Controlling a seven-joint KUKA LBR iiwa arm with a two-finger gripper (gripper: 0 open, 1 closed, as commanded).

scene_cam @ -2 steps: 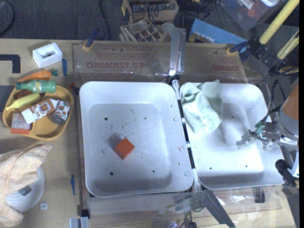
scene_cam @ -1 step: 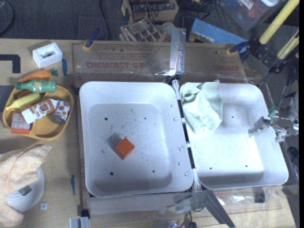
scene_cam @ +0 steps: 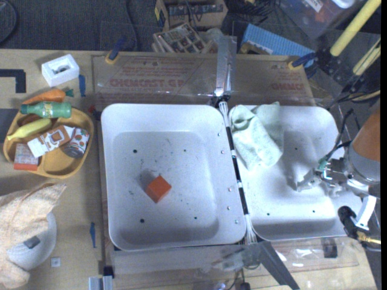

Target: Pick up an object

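block (scene_cam: 158, 188): orange cube, sitting alone near the middle of the left bin (scene_cam: 115, 125), nothing touching it. easiest target by far tbh

cloth (scene_cam: 257, 139): crumpled whitish rag in the right bin (scene_cam: 329, 122), bunched against the divider at the top-left corner

gripper (scene_cam: 302, 180): low inside the right bin, just right of the cloth. honestly can't tell what state it's in, it's a grey blur against the white floor. nothing visibly in it

arm (scene_cam: 366, 156): coming in from the right edge, cables hanging around the wrist

risk 1: it closes where it is and gets bare bin floor, since there's no object under it as far as I can see

risk 2: if it goes for the cloth, it may only pinch a loose fold and the rag slips out or drags along the wall on the lift

risk 3: the block is well apart from it, across the divider, so a low sideways move could clip that ridge
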